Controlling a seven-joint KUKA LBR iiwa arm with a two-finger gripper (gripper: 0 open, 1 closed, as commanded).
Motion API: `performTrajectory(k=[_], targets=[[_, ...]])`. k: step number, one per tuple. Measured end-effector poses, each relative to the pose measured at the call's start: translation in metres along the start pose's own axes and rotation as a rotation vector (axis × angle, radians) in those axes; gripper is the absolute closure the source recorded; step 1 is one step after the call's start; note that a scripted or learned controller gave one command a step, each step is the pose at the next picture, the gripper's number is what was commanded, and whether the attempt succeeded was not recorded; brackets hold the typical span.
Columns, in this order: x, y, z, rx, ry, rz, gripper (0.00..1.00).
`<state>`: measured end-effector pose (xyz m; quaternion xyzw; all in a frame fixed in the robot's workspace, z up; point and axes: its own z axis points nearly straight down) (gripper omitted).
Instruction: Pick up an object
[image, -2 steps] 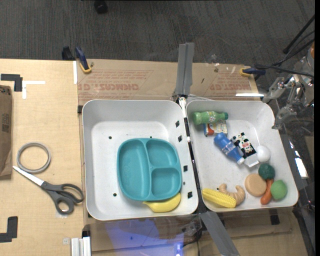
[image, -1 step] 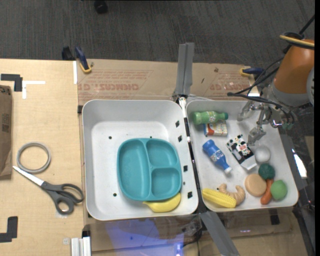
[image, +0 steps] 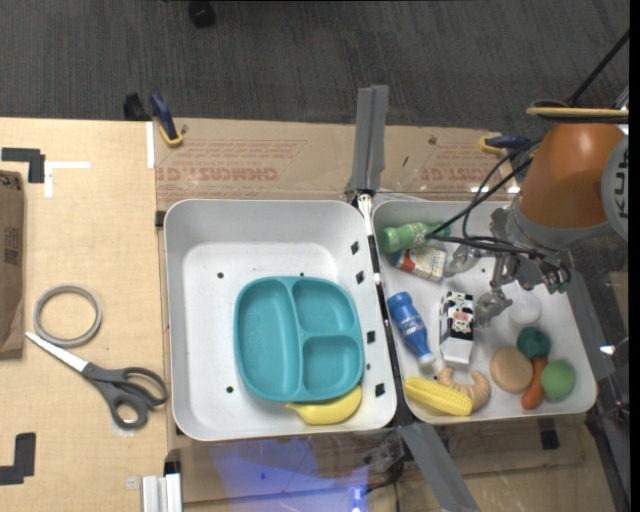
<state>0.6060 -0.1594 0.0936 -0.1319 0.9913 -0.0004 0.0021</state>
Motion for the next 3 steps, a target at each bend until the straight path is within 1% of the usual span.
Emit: performTrajectory(k=[1,2,3], targets=[[0.093,0.059,0.001,-0.001,0.002,-0.036,0.0],[0.029,0.073,0.001,0.002,0.0,0.101,0.0],[0.059,0.082,0.0,0.0,0.001,0.101,0.0]])
